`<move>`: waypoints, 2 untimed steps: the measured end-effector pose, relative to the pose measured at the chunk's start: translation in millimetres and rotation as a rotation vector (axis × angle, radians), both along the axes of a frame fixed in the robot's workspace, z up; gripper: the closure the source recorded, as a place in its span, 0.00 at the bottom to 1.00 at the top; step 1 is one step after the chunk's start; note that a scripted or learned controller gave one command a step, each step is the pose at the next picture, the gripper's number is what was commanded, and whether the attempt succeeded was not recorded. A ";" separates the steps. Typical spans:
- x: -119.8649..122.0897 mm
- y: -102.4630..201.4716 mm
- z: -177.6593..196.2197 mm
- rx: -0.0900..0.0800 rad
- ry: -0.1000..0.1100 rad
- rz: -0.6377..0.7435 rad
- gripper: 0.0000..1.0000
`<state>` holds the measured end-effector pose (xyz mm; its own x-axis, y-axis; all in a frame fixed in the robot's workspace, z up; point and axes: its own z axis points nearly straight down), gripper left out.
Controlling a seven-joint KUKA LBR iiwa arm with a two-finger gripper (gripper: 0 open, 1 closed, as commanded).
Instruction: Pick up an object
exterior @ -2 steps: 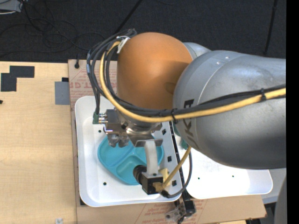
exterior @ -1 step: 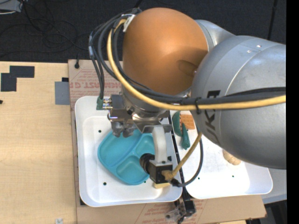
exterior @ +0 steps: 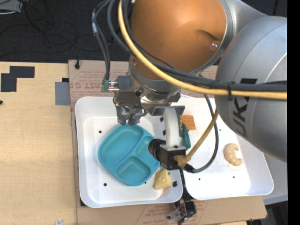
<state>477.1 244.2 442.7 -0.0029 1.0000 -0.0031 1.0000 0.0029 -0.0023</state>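
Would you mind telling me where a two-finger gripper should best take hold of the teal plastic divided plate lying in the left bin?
Probably the raised rim of the teal plastic divided plate along its left edge, coming straight down from above. It lies flat, too wide to span, so one finger inside a compartment and one outside could pinch the rim, away from the arm's hardware at its right.

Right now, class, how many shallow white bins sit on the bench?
2. One bin lies at the left, holding the teal divided plate; the other bin adjoins its right side, holding a croissant.
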 end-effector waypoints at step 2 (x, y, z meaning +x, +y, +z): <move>-0.6 1.7 92.6 -0.002 0.004 0.003 1.00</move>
